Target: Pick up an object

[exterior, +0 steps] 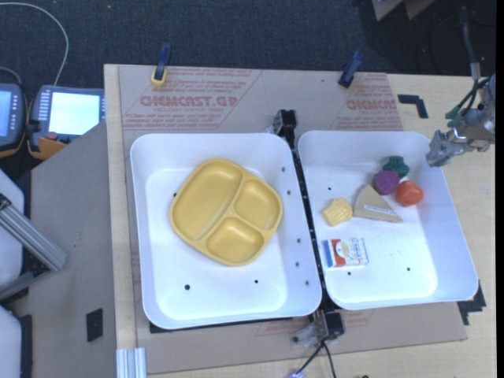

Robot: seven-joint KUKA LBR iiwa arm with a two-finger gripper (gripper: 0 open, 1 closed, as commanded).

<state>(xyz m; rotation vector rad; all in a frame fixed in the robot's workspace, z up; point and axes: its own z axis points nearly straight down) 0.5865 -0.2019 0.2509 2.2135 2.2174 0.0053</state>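
Left bin (150, 235): one yellow three-compartment plate (226, 210), smooth plastic, rounded corners. Right bin (441, 242): purple round piece with green top (388, 178), touching an orange-red ball (409, 194); tan wedge (375, 205) just beside them; ridged yellow chunk (338, 211); flat red-and-white carton (346, 253) lying nearer the front. Hand (441, 150) at the right bin's far right rim, apart from all pieces; whether it is open, cannot tell.

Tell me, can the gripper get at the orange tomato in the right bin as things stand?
Probably yes. The gripper sits at the right bin's far right edge, close to the orange tomato. Nothing lies over the tomato, though the purple vegetable touches its left side.
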